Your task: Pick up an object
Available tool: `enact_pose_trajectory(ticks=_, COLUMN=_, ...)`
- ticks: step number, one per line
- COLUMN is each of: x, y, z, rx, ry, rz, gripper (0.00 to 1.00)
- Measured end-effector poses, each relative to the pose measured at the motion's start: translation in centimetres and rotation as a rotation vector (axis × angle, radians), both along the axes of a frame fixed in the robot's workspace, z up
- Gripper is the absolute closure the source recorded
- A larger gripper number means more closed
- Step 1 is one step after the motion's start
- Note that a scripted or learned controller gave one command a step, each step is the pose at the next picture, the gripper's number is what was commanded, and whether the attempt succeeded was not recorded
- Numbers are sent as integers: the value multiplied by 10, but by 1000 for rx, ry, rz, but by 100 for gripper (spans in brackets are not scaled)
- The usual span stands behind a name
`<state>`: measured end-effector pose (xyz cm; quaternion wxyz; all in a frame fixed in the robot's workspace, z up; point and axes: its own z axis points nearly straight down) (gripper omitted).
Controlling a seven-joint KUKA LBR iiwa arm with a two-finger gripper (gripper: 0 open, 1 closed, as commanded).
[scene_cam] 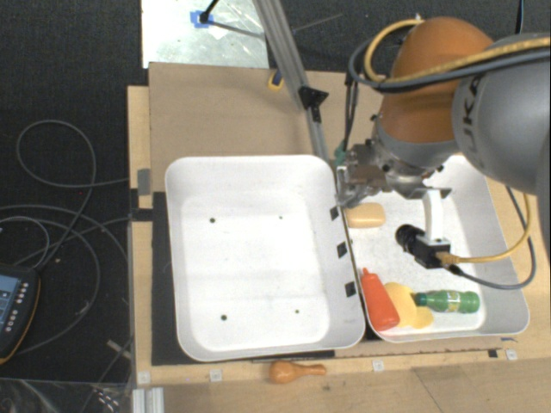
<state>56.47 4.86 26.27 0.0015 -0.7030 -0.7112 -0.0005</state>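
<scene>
1. Red bottle [379,299], yellow piece [407,305] and green bottle [448,300] crowd the right bin's [508,312] near edge — smooth, probably slippery.
2. Beige block [366,215] lies farther back by the dividing wall — seemingly light; grip its short sides.
3. Gripper [355,183] hovers just above it; whether it's parted or closed, I cannot tell.

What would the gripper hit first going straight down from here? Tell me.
Probably the tan block. The gripper hangs at the right bin's left wall, just above that block. Depth is unclear from this slant, so it might meet the wall or the bin floor beside the block instead.
</scene>
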Motion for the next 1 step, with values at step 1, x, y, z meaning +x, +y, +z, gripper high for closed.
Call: enact_pose_trajectory(ticks=1, x=-7, y=51, z=0, rx=0, ry=-2, rz=-1, gripper=100)
